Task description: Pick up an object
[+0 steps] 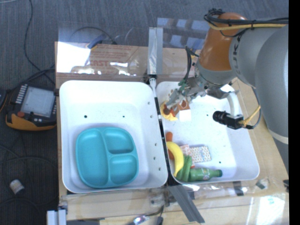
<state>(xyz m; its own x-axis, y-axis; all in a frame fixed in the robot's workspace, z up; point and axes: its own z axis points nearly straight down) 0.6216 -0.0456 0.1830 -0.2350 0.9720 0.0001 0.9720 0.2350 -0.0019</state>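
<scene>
teal divided plate: left bin's front half
gripper: right bin's back-left corner, finger state unclear
banana, green bottle: right bin's front-left corner

Grey arm w/ orange wrist band, black cables, possibly metallic pincer.

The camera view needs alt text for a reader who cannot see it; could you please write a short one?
A grey and orange robot arm reaches from the right, its gripper low over small items at the back-left corner of the right white bin. That bin's front holds a banana, a green bottle and a patterned packet. The left bin holds a blue divided plate.
</scene>
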